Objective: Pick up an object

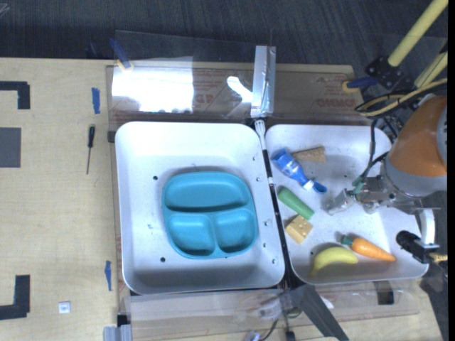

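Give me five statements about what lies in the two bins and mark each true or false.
1. The blue divided tray sits in the left bin. True.
2. The banana lies in the left bin. False: it lies in the right bin, near the front edge.
3. The carrot lies right beside the banana. True.
4. The blue bottle stands upright in the tray. False: it lies on its side in the right bin.
5. The gripper is over the left bin. False: it is over the right bin, to the right of the green stick.
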You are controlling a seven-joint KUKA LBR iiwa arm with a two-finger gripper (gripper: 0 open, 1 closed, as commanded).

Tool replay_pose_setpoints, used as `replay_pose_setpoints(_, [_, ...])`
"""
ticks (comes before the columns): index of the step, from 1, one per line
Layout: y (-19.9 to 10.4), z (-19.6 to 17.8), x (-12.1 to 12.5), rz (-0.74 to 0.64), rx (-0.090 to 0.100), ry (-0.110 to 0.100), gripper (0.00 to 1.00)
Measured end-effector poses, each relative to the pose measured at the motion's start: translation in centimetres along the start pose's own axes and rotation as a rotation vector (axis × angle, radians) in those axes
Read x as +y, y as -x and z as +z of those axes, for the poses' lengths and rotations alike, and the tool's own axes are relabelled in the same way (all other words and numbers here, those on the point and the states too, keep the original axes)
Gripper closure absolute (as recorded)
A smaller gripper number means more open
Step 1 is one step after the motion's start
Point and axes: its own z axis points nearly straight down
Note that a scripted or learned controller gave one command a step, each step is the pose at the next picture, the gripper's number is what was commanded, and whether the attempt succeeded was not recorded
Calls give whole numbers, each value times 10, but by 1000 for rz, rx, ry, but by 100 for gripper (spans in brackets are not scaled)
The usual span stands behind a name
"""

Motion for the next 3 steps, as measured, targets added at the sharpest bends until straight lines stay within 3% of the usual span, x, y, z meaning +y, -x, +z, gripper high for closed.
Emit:
replay_pose_setpoints(1, [41, -34, -51, -16, 6, -8, 0])
replay_pose_setpoints(2, [-27, -1, -55, -13, 1, -1, 0])
replay_pose_setpoints(3, [26, 0, -5, -50, 4, -1, 0])
